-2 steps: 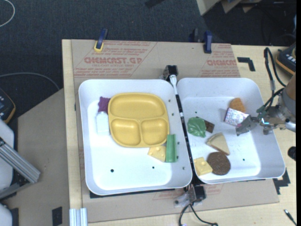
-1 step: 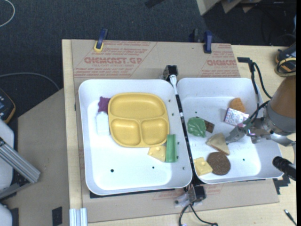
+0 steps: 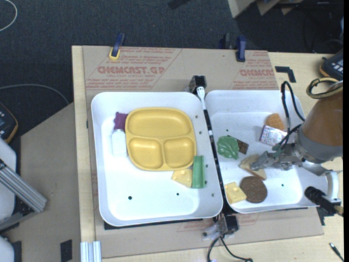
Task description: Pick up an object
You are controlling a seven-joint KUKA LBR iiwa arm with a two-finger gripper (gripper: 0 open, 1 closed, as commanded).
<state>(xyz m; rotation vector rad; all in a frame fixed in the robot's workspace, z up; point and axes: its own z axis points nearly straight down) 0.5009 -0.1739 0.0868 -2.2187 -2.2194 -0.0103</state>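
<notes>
The counter [image 3: 82,146] carries two white bins side by side. The left bin [image 3: 158,201] holds a yellow divided tray [image 3: 161,137], with a white bottle [image 3: 118,142], a green bar [image 3: 197,171] and a yellow wedge [image 3: 182,176] around it. The arm [image 3: 324,127] reaches into the right bin [image 3: 283,192], its gripper [image 3: 267,160] low over a tan piece [image 3: 252,165] — probably the intended pick, though whether it is narrow or wide I cannot tell. Nearby lie a brown disc [image 3: 253,189], a green lump [image 3: 228,146] and a wrapped packet [image 3: 270,135] — loosely scattered, each reachable from above.
</notes>
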